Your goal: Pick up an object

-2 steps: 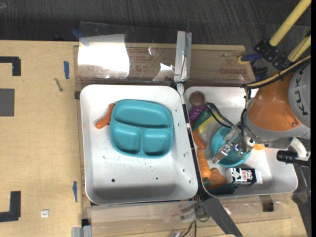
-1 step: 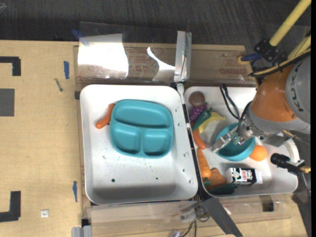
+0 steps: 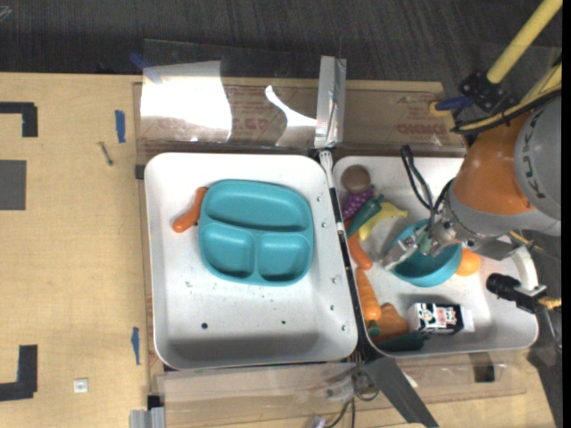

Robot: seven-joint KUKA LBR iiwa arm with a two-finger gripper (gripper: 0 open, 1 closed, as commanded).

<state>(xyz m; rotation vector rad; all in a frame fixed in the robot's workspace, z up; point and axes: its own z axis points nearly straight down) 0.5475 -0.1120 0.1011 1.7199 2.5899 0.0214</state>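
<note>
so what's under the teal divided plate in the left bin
An orange carrot-like piece pokes out from beneath the teal divided plate at its left edge. Whatever else lies on the left bin floor under the plate is covered.

camera view: fixed overhead | slanted down | both bins (image 3: 161, 266) in frame | arm (image 3: 500, 176) enters right

The two white bins (image 3: 169, 328) are looking like smooth, faintly glossy plastic, and the teal divided tray (image 3: 256, 230) in the left one is showing a soft matt plastic sheen. The desk (image 3: 62, 266) at the frame's left is appearing as matt, pale wood-like board, while clear film (image 3: 183, 105) along the top is glaring brightly.
</note>
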